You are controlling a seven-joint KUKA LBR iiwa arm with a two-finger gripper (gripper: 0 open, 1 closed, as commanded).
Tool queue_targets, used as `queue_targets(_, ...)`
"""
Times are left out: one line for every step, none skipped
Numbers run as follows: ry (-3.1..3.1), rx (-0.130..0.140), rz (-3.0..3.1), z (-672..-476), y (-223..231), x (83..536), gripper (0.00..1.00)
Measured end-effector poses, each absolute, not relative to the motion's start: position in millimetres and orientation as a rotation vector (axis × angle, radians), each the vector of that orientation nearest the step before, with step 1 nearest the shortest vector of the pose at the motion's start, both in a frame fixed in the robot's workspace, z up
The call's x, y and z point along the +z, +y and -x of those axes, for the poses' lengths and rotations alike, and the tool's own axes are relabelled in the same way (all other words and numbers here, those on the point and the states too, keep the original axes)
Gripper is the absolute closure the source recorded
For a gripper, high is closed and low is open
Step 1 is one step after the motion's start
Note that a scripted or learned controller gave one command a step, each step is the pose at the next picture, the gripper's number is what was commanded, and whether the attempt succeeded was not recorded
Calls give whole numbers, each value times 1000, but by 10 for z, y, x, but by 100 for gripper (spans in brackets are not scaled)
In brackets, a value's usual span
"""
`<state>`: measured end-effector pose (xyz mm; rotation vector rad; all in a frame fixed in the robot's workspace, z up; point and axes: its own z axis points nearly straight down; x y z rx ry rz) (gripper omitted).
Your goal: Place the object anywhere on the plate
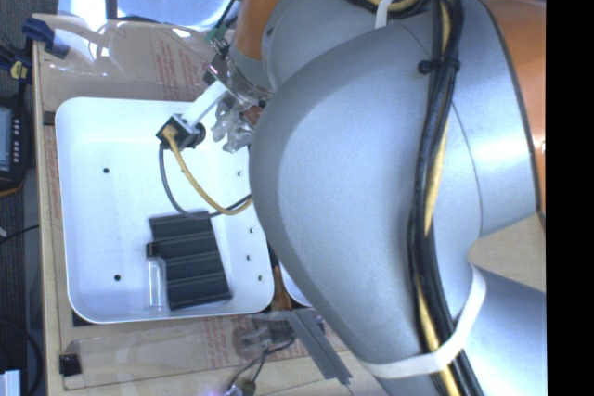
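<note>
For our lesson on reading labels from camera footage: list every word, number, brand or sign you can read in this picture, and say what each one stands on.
No text can be read.
Red print on the clear plastic sheet above the white bin: too blurred to read.
Red print on the bench strip below the bin: too blurred to read.
Dark ridged block and small clear bottle: no visible lettering.
Grey arm: no visible markings.

In the left bin [83, 199], a ridged block [190, 260] lies near the front edge, a small bottle [156, 281] touching its left side. The arm [390, 153] covers the right bin.
</note>
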<state>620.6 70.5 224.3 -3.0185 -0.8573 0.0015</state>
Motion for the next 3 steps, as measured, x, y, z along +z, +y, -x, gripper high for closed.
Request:
queue_targets(-972,15,2983,-6283,1486,1162,100)
queue_targets(-971,13,2982,-6287,1487,1170,0)
queue_targets(-1214,1,2893,-6006,1055,2748,0)
